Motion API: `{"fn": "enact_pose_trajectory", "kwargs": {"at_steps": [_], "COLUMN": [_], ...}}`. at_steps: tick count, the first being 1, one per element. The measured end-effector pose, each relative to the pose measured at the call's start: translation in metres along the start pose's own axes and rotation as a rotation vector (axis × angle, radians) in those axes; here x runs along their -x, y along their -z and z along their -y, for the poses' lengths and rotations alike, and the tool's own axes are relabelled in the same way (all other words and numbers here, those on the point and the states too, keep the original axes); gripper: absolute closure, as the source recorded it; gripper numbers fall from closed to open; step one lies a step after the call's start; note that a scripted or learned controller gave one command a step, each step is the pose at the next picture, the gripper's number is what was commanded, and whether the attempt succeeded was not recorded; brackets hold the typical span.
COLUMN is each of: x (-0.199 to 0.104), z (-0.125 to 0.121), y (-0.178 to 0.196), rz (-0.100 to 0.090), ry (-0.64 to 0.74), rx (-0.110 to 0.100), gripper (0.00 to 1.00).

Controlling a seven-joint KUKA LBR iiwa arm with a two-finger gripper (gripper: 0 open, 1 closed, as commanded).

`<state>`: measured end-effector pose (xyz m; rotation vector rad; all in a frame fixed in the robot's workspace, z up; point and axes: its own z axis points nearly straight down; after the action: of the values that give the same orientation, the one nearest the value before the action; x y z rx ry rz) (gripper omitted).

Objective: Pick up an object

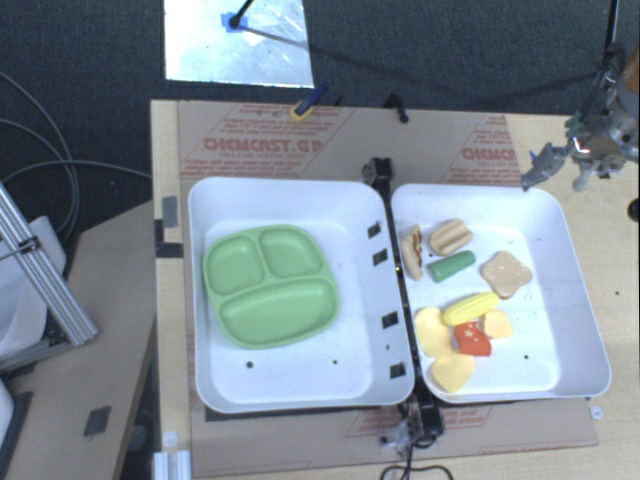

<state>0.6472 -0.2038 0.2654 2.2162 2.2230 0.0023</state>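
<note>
My fingers [560, 163] are at the upper right of the view, above the far right corner of the right bin [575, 268] and just outside its rim. They stand spread apart with nothing between them: one tip reaches left toward the bin's corner, the other hangs lower to the right.

Right bin contents, all toy food, clustered toward its left and centre:
- hot dog [449, 235] near the far side, with a sandwich-like piece [411, 251] just left of it against the divider
- green cylinder [451, 265] just below the hot dog
- slice of toast [505, 273] to the right, slightly apart from the rest
- corn cob [470, 308] lying across the middle, touching the red piece [474, 339] below it
- pale yellow pieces [432, 333] around the red one, another [452, 373] nearest the near rim

Left bin [230, 203] holds a green divided tray [270, 285], lying flat, left of centre.

Both bins sit on a cardboard sheet [260, 143] on the tabletop [620, 298]. All objects are well apart from my fingers.
</note>
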Motion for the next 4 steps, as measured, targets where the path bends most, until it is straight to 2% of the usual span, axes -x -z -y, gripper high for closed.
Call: {"fn": "enact_pose_trajectory", "kwargs": {"at_steps": [1,2,3,4], "x": [0.002,-0.041,-0.081,-0.079], "z": [0.048,0.080,0.141,0.138], "y": [-0.099,-0.183,-0.180,-0.169], "rz": [-0.004,-0.001,-0.001,0.000], "ry": [-0.004,0.000,-0.001,-0.003], "rx": [-0.012,-0.001,-0.001,0.004], "gripper": [0.00,0.00,0.00,1.00]}}
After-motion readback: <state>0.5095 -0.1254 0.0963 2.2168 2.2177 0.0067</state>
